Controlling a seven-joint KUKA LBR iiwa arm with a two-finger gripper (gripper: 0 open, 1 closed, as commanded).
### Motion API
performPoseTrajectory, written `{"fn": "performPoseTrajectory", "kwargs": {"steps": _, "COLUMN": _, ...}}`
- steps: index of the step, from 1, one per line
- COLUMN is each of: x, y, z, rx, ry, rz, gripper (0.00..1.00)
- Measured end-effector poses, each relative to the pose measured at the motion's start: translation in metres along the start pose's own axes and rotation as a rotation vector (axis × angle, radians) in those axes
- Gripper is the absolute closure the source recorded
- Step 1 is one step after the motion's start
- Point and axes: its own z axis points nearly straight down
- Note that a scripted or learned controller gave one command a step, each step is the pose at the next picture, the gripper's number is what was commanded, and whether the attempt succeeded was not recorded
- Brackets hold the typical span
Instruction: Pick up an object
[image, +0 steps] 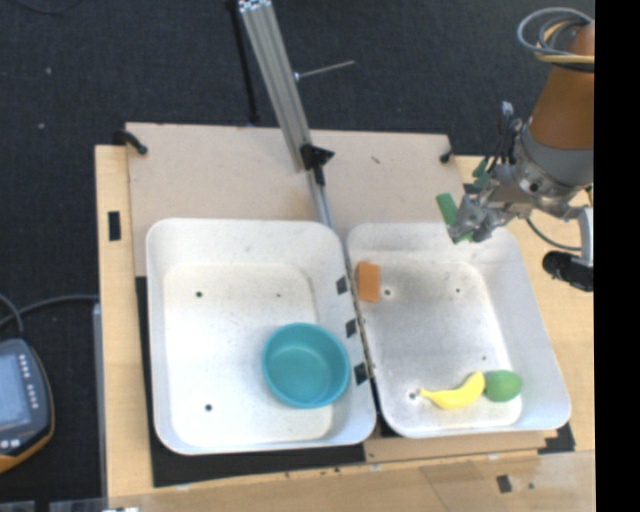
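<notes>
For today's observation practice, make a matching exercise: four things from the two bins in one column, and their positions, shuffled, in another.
Things:
1. teal bowl
2. orange block
3. banana
4. green ball

Places:
A. right bin, front, left of the green ball
B. left bin, front right
C. right bin, front right corner
D. right bin, by its left wall

Pairs: 1-B, 2-D, 3-A, 4-C

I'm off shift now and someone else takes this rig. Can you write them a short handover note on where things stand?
Pincer: over the right bin's far right corner, above the floor, with nothing seen in it.
Right bin: orange block by the left wall; banana and green ball close together at the near edge.
Left bin: blue bowl near its near right corner.
Done: nothing picked up.
Left: choose an object, descend, grasp, lift.
</notes>
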Motion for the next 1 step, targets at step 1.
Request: {"fn": "performPoseTrajectory", "kwargs": {"steps": 1, "x": 0.0523, "y": 0.0159, "z": 0.0138, "rx": 0.006, "ry": 0.001, "rz": -0.002, "gripper": 1.0}}
